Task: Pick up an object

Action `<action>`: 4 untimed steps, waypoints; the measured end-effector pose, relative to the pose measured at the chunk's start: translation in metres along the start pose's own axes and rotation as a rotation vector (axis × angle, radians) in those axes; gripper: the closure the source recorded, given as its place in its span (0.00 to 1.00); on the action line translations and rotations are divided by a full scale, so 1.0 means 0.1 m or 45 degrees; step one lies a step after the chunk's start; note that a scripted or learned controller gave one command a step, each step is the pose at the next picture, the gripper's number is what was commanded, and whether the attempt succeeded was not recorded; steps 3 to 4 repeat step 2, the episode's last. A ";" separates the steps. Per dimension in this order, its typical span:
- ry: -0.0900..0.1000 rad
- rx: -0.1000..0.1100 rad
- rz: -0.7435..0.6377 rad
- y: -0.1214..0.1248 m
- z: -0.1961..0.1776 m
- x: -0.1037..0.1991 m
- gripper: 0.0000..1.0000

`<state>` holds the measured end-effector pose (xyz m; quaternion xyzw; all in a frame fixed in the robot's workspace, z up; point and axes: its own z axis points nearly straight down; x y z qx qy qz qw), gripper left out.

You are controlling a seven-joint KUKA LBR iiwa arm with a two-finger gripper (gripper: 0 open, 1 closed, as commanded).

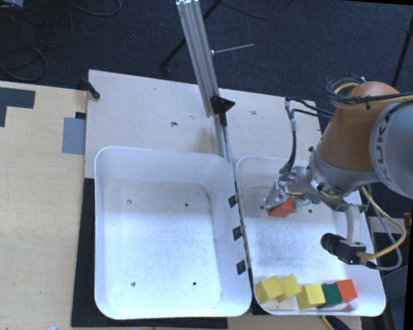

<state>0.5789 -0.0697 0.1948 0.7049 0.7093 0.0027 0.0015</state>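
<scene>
My gripper (281, 202) hangs over the upper left part of the right bin (292, 251), reaching in from the right under the orange band of the arm. A small orange-red block (282, 209) sits between its fingertips, and the fingers are shut on it. Along the right bin's front edge lies a row of blocks: two yellow ones (279, 286) side by side, another yellow block (312, 295), a green block (332, 294) and an orange block (346, 288).
The left bin (118, 189) lies beside the right one, with black clips (238, 232) along their shared rim. A slanted aluminium post (201, 60) rises behind the bins. Cables and a black fitting (343, 247) hang at the arm's right.
</scene>
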 end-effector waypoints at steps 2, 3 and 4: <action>0.000 0.019 0.004 -0.33 0.05 1.05 1.00; 0.000 0.019 0.004 -0.33 0.05 1.05 1.00; 0.000 0.019 0.004 -0.33 0.05 1.05 1.00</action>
